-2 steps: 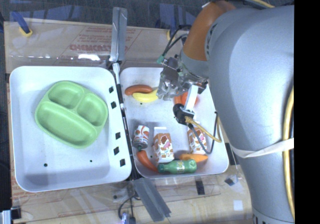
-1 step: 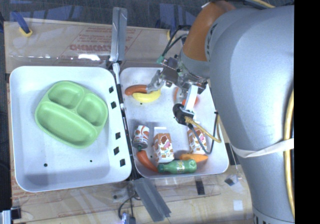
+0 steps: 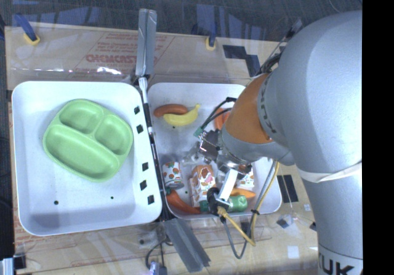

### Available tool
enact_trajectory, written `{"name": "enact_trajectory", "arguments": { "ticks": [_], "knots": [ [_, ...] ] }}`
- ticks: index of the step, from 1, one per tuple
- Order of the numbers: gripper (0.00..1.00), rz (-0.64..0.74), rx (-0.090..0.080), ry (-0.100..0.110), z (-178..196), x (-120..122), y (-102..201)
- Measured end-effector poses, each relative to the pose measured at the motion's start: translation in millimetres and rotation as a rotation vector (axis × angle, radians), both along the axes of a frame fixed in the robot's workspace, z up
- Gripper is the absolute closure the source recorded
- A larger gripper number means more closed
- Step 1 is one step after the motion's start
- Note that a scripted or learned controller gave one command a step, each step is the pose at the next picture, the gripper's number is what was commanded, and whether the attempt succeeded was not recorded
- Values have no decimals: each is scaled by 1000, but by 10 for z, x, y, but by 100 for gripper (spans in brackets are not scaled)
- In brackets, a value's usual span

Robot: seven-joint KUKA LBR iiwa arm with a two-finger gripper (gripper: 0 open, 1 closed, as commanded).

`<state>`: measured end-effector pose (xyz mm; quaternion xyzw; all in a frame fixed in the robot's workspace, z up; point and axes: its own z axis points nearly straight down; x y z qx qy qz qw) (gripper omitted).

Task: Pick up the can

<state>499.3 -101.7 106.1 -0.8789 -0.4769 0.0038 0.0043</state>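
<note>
My tool is low in the right bin, among cartons and a green can near its front edge. Left bin holds a smooth green sectioned plate.

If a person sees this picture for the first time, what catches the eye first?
The big grey arm with its orange band fills the right side, reaching down into the right bin. Next comes the green tray in the left bin. Then the banana at the right bin's far end.
</note>
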Motion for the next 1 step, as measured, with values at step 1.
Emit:
{"name": "enact_trajectory", "arguments": {
  "ticks": [1],
  "knots": [
    [0, 191, 0, -4, 830, 20, 144]
  ]
}}
